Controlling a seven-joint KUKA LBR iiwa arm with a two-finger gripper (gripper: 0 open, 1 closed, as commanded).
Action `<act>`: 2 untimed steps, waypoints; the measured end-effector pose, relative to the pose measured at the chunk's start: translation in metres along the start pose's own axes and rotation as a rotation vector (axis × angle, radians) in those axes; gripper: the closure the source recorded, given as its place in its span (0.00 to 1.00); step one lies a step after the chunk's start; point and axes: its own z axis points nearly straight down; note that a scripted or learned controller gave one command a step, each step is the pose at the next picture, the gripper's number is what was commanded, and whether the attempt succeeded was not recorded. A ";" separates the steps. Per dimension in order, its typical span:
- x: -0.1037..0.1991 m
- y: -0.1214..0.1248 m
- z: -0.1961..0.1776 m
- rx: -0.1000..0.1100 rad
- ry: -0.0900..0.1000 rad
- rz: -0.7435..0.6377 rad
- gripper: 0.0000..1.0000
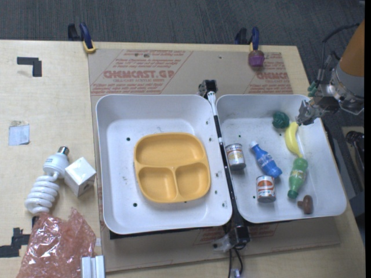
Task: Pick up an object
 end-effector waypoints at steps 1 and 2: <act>-0.017 -0.009 0.116 0.000 0.000 0.001 0.00; 0.053 -0.076 0.116 0.000 0.001 0.002 0.00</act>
